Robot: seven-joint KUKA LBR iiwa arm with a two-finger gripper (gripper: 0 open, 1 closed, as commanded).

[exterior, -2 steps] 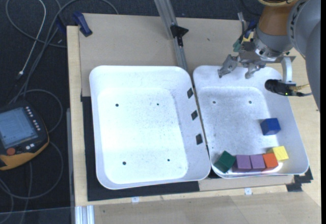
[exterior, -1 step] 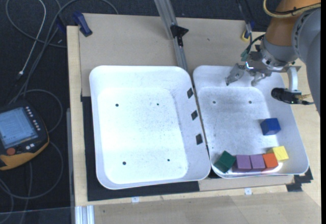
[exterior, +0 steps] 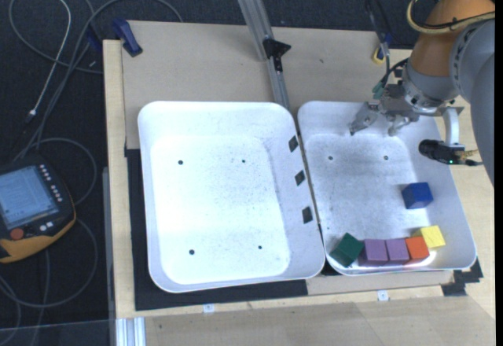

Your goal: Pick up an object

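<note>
Lined up along the near rim of the right bin (exterior: 464,211) are the candidates I have to choose from: a green block (exterior: 346,248) at the left end, then a purple block (exterior: 376,250), a second purple block (exterior: 398,249), an orange block (exterior: 416,247) and a yellow block (exterior: 433,237), each touching or just beside its neighbour. A blue block (exterior: 417,195) sits apart from that row, a little farther up toward the bin's right wall. All six lie on the bin floor, so I judge that nothing has been picked yet. My hand (exterior: 379,119) hangs over the far edge of the same bin, well apart from every block, with its two fingers spread and nothing between them. As I read it, the whole task is ahead: choose a block, carry the hand across the bin to it, descend, close, and lift. The blue one looks like the easiest target, since it stands alone, while the packed row leaves little room for fingers. Beside this bin, the left bin (exterior: 157,179) rests on the same surface (exterior: 196,61), and a teach pendant (exterior: 31,207) lies off the surface to the left.
</note>
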